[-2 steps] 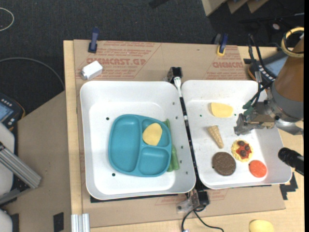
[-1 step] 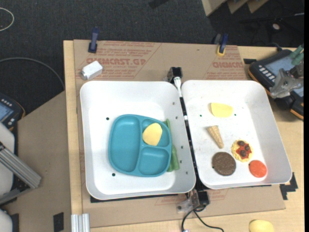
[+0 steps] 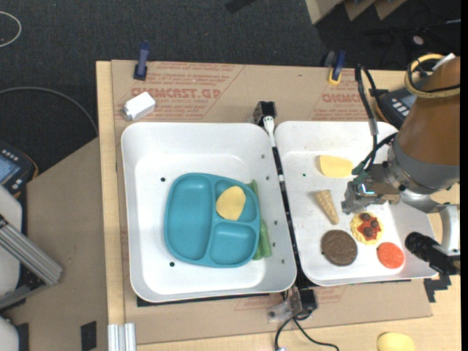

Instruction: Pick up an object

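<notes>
My gripper (image 3: 360,200) hangs low over the right bin (image 3: 307,141), just above and left of a small pizza-like toy (image 3: 367,228) with red topping. A tan cone (image 3: 327,205) lies to the gripper's left. A yellow wedge (image 3: 335,166) lies behind it, a brown cookie (image 3: 339,246) in front, and a red-orange disc (image 3: 390,255) at the front right. Nothing is visibly between the fingers.
The left bin (image 3: 146,159) holds a blue divided tray (image 3: 191,218) with a yellow piece (image 3: 231,202) in one compartment and a green item (image 3: 263,232) along its right side. A black cable (image 3: 369,115) runs over the right bin's back. A white block (image 3: 139,106) lies on the cardboard.
</notes>
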Tool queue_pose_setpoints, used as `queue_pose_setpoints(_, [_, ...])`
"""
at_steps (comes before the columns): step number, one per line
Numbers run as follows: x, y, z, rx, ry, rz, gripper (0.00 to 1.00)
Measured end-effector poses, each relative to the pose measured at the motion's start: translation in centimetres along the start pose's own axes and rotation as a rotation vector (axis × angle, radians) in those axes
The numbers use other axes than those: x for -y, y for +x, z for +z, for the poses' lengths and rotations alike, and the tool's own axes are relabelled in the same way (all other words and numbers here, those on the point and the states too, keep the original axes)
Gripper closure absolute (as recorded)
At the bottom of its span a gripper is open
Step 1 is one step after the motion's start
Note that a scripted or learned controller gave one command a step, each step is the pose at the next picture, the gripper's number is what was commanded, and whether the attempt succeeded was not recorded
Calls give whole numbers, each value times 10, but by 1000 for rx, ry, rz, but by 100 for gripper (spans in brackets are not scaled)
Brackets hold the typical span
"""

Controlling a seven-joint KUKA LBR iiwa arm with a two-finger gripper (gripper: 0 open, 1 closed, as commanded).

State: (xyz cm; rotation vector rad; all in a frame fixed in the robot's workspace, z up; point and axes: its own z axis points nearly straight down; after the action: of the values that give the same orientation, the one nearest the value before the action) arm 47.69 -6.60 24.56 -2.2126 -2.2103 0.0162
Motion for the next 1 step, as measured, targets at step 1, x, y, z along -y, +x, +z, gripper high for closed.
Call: queue_pose_setpoints(1, [-3,-1,-19,4,-20,0,100])
